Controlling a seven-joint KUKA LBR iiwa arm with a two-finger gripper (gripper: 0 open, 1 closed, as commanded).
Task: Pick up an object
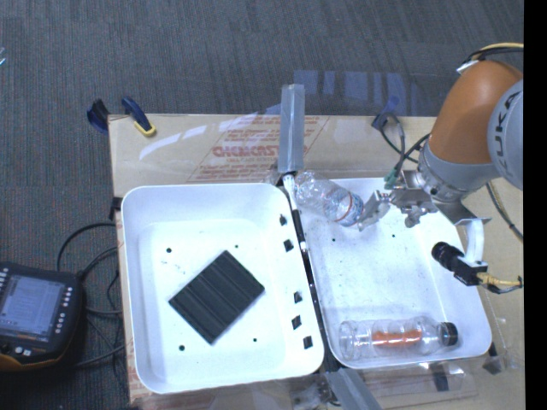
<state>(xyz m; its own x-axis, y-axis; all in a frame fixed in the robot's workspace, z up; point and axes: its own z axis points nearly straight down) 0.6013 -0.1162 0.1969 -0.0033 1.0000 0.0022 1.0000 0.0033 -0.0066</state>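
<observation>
The claw (391,210) sits low over the back of the right bin (479,314), at the end of the grey arm (479,135) that comes in from the right. Its two fingers stand apart, one toward the crumpled bottle and one toward the arm, with bare bin floor showing between them; nothing is held.

Just beside the claw, on its left, lies a crumpled clear bottle (329,200) at the bin's back left corner. Its long axis runs from upper left to lower right, so the nearer end (the one with the blue and red label) points almost at the left finger. That finger appears to touch or nearly touch this end; contact cannot be confirmed.

Judgement: the bottle lies to the side of the open fingers, not between them, so closing here would likely miss. A short shift left is called for.

Well apart, along the front wall, a second clear bottle (396,335) with orange contents lies on its side. A dark ribbed slab (216,296) rests in the left bin (137,229).
</observation>
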